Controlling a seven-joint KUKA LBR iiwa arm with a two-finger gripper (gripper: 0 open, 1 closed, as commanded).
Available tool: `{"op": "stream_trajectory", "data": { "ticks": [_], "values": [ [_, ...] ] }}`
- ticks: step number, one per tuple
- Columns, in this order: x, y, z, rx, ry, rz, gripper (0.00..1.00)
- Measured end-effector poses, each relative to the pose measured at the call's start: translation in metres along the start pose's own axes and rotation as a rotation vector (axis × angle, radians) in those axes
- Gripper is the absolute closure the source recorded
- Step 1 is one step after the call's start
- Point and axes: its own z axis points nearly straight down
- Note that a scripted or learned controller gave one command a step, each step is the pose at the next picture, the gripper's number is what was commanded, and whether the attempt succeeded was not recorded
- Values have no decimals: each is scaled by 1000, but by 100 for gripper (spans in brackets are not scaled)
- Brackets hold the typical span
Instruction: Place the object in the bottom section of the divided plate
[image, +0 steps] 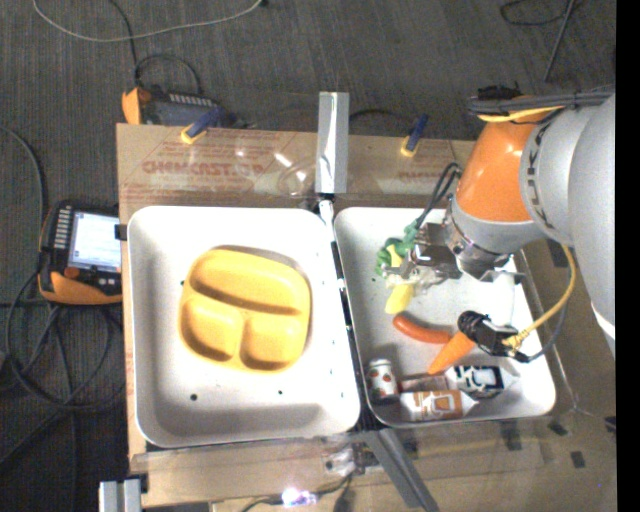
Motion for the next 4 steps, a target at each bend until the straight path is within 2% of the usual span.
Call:
{"op": "stream_trajectory", "data": {
  "ticks": [1,2,3,4],
  "values": [
    [69,43,-20,-1,2,-4,100],
    [41,77,-1,0,0,52,100],
    [106,71,12,-1,1,-168,100],
    [160,61,7,-2,2,-504,100]
  ]
}}
